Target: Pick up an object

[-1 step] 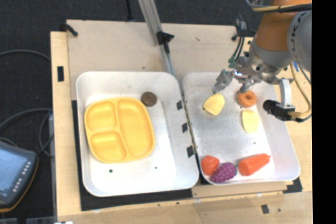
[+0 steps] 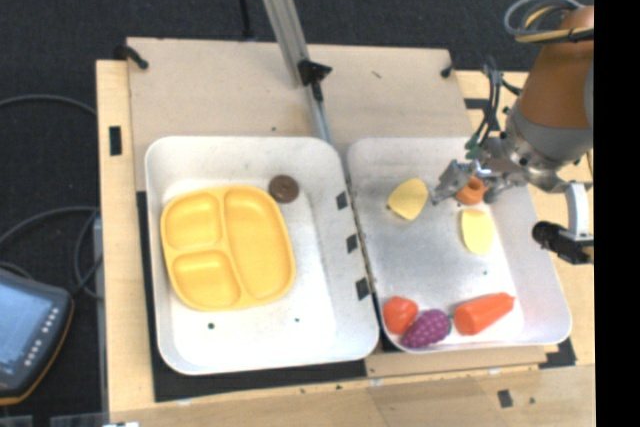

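The right bin (image 2: 530, 305) holds a pale yellow wedge (image 2: 407, 199), a yellow oval piece (image 2: 478, 231), an orange carrot-like piece (image 2: 484, 311), a purple grape bunch (image 2: 428, 326) and a small red-orange piece (image 2: 399, 313). My gripper (image 2: 466, 183) hangs over the upper part of this bin, between the wedge and the oval piece. A small orange thing (image 2: 470, 194) shows at its fingers.
The left bin (image 2: 320, 315) bears a yellow divided tray (image 2: 228, 246) and a small brown disc (image 2: 284, 188). A metal pole (image 2: 280, 5) slants up from between the bins. A tablet (image 2: 28, 330) lies off the bench at the left.
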`<state>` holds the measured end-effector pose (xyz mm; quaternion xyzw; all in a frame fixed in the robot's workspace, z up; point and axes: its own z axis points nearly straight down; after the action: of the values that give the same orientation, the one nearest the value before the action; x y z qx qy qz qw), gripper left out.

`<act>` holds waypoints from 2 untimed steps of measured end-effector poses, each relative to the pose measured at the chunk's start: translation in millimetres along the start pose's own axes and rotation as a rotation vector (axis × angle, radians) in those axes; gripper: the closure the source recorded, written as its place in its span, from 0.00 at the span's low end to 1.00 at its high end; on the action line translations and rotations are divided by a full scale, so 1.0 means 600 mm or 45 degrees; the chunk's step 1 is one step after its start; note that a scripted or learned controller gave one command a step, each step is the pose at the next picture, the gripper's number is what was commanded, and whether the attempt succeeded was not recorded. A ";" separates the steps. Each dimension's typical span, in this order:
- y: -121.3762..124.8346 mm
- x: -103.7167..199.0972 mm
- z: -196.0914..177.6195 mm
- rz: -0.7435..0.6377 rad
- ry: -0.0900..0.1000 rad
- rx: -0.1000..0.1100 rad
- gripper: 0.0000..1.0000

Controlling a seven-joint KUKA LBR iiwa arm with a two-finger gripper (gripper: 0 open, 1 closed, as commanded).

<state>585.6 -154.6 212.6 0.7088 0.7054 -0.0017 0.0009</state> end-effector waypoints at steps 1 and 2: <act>-0.014 0.092 0.191 -0.010 0.005 0.005 0.00; -0.116 0.095 0.187 -0.003 0.003 0.000 0.00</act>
<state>516.1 -97.8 100.5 0.7080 0.7062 -0.0009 0.0000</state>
